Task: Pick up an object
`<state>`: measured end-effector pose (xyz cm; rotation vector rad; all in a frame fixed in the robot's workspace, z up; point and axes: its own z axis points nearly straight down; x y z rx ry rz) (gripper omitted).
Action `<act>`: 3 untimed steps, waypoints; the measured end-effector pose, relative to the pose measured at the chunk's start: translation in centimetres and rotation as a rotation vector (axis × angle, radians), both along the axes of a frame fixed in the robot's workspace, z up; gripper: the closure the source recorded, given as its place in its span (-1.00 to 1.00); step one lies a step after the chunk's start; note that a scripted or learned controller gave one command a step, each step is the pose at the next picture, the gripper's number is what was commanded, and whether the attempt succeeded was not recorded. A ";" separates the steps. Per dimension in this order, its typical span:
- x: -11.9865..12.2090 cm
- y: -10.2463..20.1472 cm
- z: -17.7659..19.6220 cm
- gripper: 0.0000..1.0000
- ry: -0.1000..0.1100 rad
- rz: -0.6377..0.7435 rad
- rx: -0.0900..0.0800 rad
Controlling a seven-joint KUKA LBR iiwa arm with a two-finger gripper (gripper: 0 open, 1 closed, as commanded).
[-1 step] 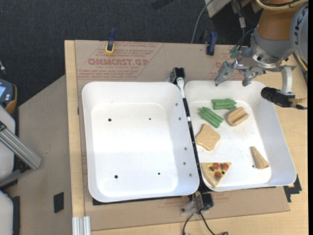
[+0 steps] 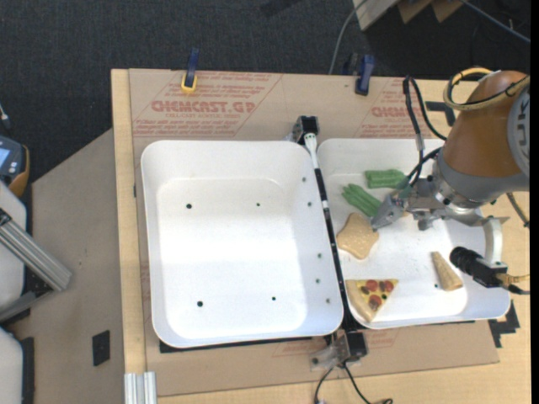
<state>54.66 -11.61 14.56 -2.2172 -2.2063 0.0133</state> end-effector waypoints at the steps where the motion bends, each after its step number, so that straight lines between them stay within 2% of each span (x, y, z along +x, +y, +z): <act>1: -3.0 -6.8 4.6 -1.00 -0.020 -0.002 -0.009; 2: -4.5 0.1 -3.3 -1.00 -0.006 0.009 0.002; 3: 5.4 0.2 -5.9 -1.00 -0.022 0.009 -0.004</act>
